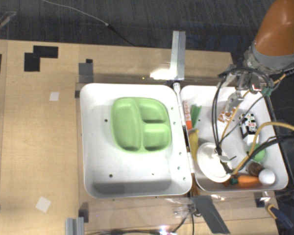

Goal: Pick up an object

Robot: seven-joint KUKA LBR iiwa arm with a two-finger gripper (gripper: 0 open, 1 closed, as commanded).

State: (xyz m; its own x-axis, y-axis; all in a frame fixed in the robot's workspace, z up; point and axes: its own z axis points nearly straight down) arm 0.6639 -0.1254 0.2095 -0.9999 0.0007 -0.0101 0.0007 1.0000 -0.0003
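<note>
My gripper (238, 115) hangs over the middle of the right bin (282, 166), wrapped in black and yellow cables. Beneath and around it lie small items: a white bowl (209, 161), an orange carrot (248, 181), a white ball (267, 176), a brown piece (255, 168) and a green piece (259, 154). Along the bin's left wall lie a green item (195, 112), a red-orange stick (186, 115) and a yellow item (193, 139). Nothing can be made out in the gripper's grasp.
In the left bin (95, 170) a green divided tray (139, 124) rests upside toward the back. A metal post (178, 58) stands behind the bins' shared wall. The arm's orange band (281, 21) is at the top right.
</note>
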